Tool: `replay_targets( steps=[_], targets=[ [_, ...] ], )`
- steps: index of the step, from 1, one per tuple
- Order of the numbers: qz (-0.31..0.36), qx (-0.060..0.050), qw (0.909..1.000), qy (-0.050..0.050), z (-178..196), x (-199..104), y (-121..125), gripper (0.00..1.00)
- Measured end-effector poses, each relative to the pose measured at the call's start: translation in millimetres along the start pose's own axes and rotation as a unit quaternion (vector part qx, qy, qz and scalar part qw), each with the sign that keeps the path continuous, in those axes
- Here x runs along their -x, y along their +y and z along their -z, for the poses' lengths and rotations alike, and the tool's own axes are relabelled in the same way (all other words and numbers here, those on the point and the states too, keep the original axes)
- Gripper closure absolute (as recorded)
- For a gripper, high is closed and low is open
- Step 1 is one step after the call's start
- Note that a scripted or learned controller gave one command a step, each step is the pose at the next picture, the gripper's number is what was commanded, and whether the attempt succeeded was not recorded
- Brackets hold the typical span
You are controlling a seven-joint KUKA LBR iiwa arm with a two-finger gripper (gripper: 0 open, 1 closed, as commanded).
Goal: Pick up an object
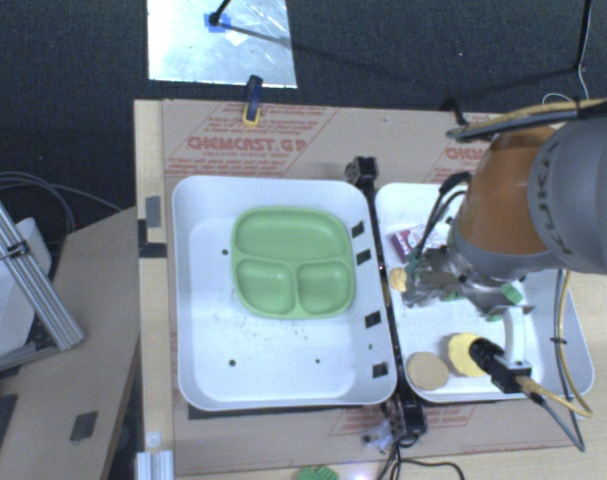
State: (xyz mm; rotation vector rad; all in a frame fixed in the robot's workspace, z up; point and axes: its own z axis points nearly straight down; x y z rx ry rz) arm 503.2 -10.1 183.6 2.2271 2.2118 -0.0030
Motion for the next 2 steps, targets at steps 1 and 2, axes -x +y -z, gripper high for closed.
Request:
replay_targets(
  steps=[1, 2],
  targets=[
    [0.008, 0.001, 1.0, 0.003, 24.2, -54.2, -8.6, 1.0],
    [0.008, 0.0, 1.0, 0.003, -0.4, -110.1, 4.1, 1.0]
  ],
)
